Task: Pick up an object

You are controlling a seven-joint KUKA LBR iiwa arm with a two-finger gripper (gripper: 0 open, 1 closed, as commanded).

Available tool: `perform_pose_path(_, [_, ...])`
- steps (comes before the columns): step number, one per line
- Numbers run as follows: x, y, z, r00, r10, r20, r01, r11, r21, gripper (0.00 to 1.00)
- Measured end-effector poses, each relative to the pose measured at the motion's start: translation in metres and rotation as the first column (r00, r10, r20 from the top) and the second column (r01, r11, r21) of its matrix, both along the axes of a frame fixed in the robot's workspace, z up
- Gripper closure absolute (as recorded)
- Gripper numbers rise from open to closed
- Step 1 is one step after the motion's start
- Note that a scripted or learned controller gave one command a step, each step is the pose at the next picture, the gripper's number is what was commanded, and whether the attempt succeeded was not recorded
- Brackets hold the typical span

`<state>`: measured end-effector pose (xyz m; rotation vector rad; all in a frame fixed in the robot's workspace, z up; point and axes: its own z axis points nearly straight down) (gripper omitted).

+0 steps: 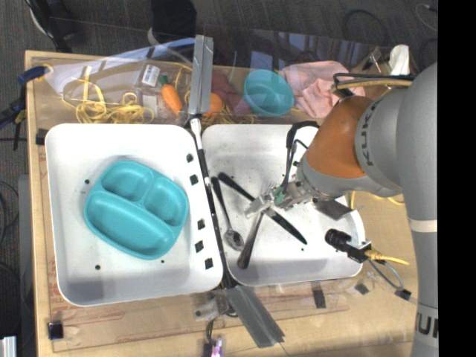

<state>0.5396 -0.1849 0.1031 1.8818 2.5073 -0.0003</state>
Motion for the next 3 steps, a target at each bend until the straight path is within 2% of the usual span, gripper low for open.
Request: perform_pose_path(3, [0.0, 0.0, 0.0, 1.0, 0.0, 0.0, 0.0, 1.0, 0.0, 0.0])
